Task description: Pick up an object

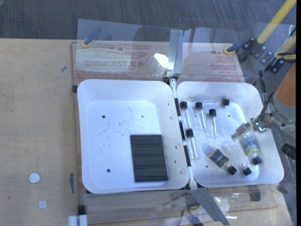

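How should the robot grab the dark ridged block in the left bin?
Best guess: grip the dark ridged block across its two long sides, coming straight down from above. It lies flat on the left bin floor with open space around it, and its narrow width probably suits the jaws better than its length.

A: Any print you can read?

B: Red lettering on the clear sheet point(124, 62) behind the left bin, far left of the jaws: "CHEMCAST GP", faint. The same red print is on the sheet point(221, 66) behind the right bin, but only partly legible.

A: The vials?

B: One vial label point(249, 146) just below the jaws is too small to read.
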### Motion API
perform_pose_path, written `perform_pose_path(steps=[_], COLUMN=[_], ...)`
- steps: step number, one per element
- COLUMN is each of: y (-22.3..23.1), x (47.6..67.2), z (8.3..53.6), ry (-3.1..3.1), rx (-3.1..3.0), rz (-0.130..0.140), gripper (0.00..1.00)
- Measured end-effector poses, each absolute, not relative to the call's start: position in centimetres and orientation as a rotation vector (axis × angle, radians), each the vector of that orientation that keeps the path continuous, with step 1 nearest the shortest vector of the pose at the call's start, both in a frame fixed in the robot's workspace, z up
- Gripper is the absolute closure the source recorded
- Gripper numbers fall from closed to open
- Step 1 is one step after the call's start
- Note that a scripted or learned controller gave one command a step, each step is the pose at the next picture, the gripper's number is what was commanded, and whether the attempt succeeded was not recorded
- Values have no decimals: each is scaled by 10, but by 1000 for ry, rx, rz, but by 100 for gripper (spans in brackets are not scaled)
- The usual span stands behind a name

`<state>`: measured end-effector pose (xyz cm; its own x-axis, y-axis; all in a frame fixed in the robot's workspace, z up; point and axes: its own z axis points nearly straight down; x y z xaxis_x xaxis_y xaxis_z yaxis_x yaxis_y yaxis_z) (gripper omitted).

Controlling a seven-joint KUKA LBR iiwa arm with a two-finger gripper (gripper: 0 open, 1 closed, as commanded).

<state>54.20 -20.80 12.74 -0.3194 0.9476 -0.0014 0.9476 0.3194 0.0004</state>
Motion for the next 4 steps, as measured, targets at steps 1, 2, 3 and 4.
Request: perform_pose_path(steps=[1, 2, 3, 4], y=[-216, -216, -217, -218], x=[528, 523, 527, 533], z=[95, 89, 89, 89], ry=[2546, 2566, 2585, 2606], rx=[1837, 1806, 1788, 1755], rz=[10, 17, 14, 14], gripper=[0, 0, 0, 0])
